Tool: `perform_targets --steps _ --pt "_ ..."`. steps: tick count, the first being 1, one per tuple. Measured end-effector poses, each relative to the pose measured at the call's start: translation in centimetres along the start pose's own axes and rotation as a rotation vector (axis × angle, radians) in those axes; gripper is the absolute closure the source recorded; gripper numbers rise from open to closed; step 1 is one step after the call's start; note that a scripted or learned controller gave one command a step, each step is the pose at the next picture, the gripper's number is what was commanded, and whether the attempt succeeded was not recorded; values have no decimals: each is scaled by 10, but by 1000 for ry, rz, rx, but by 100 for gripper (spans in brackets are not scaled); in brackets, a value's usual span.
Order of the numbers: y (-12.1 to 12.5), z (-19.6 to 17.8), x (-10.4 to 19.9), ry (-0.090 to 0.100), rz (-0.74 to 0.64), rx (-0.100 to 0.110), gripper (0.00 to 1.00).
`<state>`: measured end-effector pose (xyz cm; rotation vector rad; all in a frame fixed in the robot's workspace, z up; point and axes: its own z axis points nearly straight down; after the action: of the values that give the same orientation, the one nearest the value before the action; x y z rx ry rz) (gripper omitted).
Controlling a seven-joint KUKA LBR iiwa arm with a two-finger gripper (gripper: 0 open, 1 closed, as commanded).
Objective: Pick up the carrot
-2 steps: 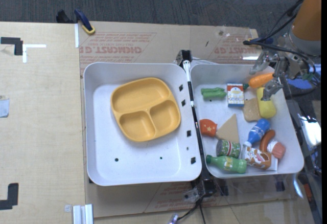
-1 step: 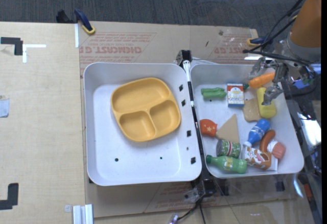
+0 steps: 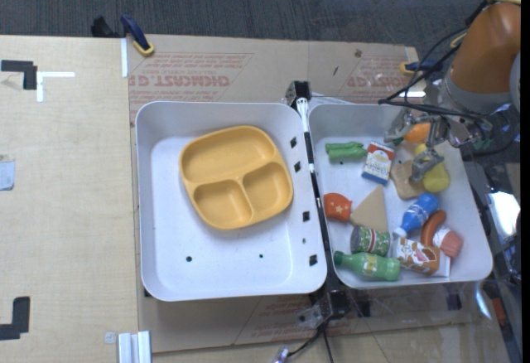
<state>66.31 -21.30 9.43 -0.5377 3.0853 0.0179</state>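
Note:
The carrot (image 3: 416, 132), orange with a green tip pointing left, is at the back right of the right bin (image 3: 472, 225). My gripper (image 3: 421, 136) reaches in from the right, below the orange band of the arm (image 3: 489, 46). It is shut on the carrot, whose orange body shows between the dark fingers. The wrist hides part of the bin's back right corner.
Around the gripper the right bin holds a yellow fruit (image 3: 436, 177), a small red-and-white carton (image 3: 378, 162), a green vegetable (image 3: 345, 151), a wedge of cheese (image 3: 371, 208), bottles and other toy food. The left bin (image 3: 157, 212) holds a yellow divided plate (image 3: 236, 176).

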Motion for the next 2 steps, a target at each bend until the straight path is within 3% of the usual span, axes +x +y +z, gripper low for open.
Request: perform_targets --steps 1,2 --pt "-2 -13 -2 -5 -2 10 100" --pt "-4 -2 2 1 -289 6 100"
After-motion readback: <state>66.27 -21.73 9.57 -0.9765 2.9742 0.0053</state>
